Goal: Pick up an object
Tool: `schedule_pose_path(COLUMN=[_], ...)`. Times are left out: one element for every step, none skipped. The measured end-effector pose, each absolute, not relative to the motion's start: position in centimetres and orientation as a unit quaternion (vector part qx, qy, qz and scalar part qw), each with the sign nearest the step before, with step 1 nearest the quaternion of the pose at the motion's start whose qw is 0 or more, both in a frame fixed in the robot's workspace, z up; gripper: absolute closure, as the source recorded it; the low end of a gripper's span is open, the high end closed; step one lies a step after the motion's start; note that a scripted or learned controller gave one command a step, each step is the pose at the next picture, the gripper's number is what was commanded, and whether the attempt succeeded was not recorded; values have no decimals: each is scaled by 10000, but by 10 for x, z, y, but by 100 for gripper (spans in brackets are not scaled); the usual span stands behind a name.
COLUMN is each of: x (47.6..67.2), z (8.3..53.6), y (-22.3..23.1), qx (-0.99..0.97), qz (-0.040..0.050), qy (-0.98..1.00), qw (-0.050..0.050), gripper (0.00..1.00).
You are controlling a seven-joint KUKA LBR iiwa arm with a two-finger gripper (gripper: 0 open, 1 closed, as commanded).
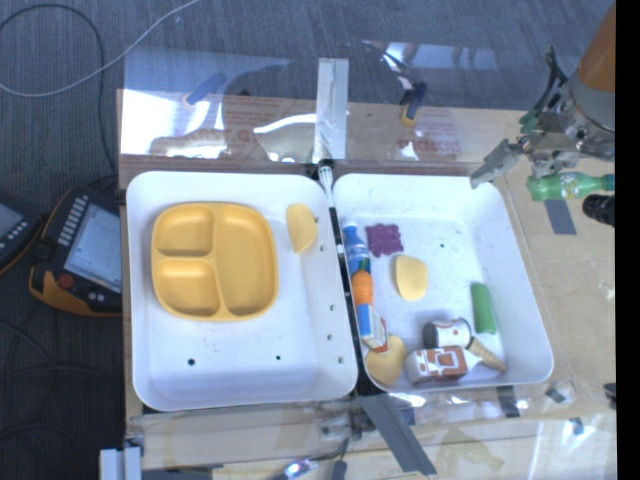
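Camera view: yellow tray [214, 260] left, green cylinder [483, 307] right.

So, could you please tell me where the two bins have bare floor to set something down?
Left bin: free strip along the near edge, below the yellow divided plate. Right bin: open floor at the far right, between the purple piece and the green stick. It is crowded along the divider and around the can at the near edge.

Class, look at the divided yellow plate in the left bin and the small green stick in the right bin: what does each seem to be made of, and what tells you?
Yellow plate: probably moulded plastic, matte; uniform colour, rounded compartment ridges, soft sheen. Green stick: likely plastic or foam, matte; flat even colour, no glare. Too small to be sure.
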State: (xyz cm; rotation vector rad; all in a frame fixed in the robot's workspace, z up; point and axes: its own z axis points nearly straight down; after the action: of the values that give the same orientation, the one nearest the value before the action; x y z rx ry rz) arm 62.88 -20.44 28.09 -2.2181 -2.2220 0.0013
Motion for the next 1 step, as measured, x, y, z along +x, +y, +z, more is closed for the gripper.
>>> schedule_pose_path(x=[617], z=[222], y=[-138], qx=[-6408], qz=[11], qy=[-7677], qw=[6], gripper=[0])
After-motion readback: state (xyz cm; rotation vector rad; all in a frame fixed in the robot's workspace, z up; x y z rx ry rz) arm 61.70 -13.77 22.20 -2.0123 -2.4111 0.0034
